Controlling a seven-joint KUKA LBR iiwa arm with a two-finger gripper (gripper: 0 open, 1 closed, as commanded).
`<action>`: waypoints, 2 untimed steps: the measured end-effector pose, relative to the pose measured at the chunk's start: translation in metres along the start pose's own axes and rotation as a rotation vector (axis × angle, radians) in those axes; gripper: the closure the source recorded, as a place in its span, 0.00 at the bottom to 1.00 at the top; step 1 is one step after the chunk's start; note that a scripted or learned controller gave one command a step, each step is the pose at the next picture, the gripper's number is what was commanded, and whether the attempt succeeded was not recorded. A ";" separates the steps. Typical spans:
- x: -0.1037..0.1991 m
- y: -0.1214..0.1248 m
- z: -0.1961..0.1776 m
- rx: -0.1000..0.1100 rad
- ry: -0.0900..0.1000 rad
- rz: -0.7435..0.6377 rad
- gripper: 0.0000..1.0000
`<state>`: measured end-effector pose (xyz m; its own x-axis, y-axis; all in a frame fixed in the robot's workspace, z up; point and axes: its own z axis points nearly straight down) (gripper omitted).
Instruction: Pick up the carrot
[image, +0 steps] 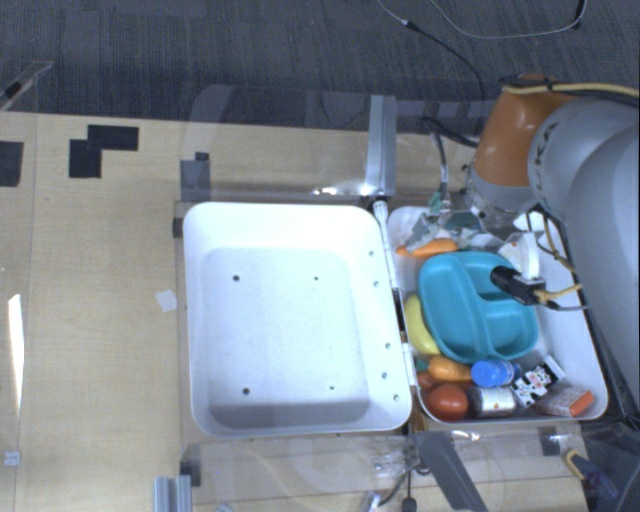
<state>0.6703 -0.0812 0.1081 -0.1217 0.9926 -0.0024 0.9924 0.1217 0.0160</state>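
Closest to the camera, the front of the right bin (588, 345) is crowded with small things: a red tomato (449, 401), a little jar with a blue lid (491, 375), a dark can (494, 402) lying on its side, and a black and white toy (537, 380). An orange piece (449, 369) lies just behind the tomato, and a yellow banana (418, 327) runs along the bin's left wall. A big blue bowl (475, 305) sits in the middle of this bin, tilted a bit. The left bin (285, 320) is white and stands right beside it on the wooden counter (90, 330). Farther back, the carrot (427, 247) lies in the far left corner of the right bin, touching the bowl's far rim. The pincer (452, 215) hangs just behind the carrot, very near it, under the grey arm (585, 170) with its orange band. I cannot tell if the pincer is apart or together.
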 end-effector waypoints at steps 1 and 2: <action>0.032 -0.054 -0.079 0.011 0.002 0.024 0.00; 0.032 -0.054 -0.079 0.011 0.002 0.024 0.00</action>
<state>0.6110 -0.0560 0.1860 -0.0977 0.9952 0.0001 0.9952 0.0977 0.0047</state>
